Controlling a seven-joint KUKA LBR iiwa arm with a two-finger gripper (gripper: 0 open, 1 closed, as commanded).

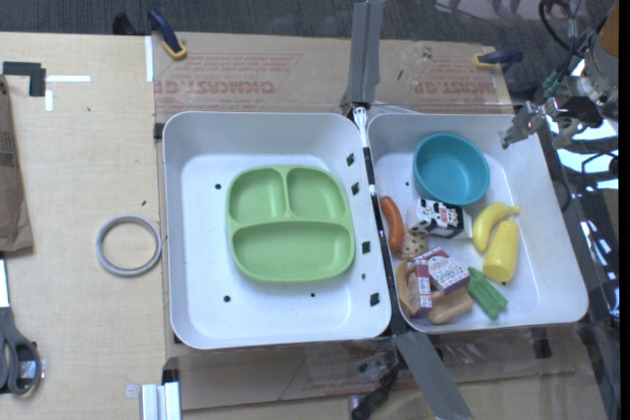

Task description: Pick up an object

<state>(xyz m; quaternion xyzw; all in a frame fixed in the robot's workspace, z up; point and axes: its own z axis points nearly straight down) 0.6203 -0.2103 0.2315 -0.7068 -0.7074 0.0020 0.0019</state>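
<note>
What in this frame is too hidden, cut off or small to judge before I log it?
- Gripper: too small and blurred in the camera view to read its fingers.
- Small carton: print too small to read; the blue bowl covers its top.
- Scissors: cut off by the left edge.

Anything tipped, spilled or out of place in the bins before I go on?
Nothing spilled. The green plate lies flat in the left bin. In the right bin the toy food is crowded toward the front, some pieces overlapping, beside an upright blue bowl.
</note>
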